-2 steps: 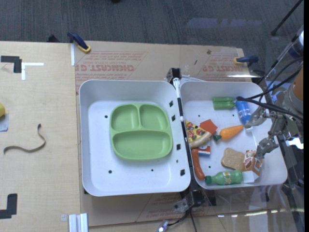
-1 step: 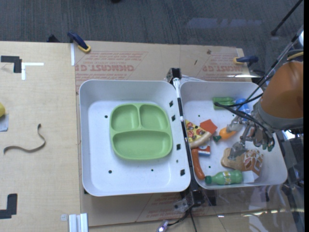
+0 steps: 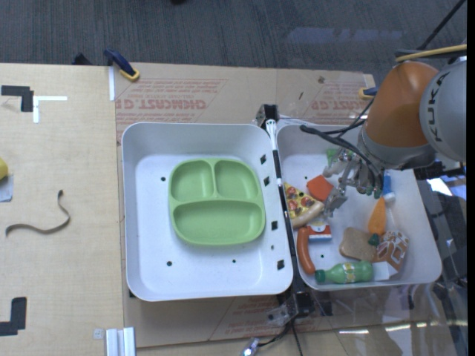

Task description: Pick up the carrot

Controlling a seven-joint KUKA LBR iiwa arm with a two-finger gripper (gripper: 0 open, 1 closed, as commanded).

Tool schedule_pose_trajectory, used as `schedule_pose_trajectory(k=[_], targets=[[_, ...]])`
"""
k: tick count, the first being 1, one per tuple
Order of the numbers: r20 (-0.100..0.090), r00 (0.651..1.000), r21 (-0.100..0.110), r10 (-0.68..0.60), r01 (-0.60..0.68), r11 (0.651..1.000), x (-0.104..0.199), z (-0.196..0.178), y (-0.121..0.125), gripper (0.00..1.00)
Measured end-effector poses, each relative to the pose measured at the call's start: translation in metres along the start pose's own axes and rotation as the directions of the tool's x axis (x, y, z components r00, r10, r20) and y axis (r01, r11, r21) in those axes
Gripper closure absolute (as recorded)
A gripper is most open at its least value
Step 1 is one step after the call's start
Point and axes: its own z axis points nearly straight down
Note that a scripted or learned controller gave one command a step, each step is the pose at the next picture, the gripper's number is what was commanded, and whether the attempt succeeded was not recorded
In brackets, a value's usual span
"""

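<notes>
The carrot (image 3: 378, 218) lies ungrasped in the right bin (image 3: 423, 273); the gripper (image 3: 349, 180) hovers upper left of it, whether spread or pressed together I cannot tell.

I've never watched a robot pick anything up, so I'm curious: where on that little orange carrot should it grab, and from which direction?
Probably across the thick middle of the carrot, coming straight down from above. It lies flat and lengthwise in the right bin, so closing across its narrow width looks easiest. The toast slice and pretzel crowd its lower end, favouring a higher grip. The gripper hangs just up-left.
</notes>
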Motion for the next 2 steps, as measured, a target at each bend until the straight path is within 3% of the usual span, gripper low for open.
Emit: schedule_pose_trajectory(k=[1, 2], targets=[[-0.011, 0.978, -0.009, -0.209, 0.209, 0.978, 0.046, 0.007, -0.079, 0.00], [-0.009, 0.999, -0.006, 0.039, -0.039, 0.999, -0.005, 0.007, -0.092, 0.00]])
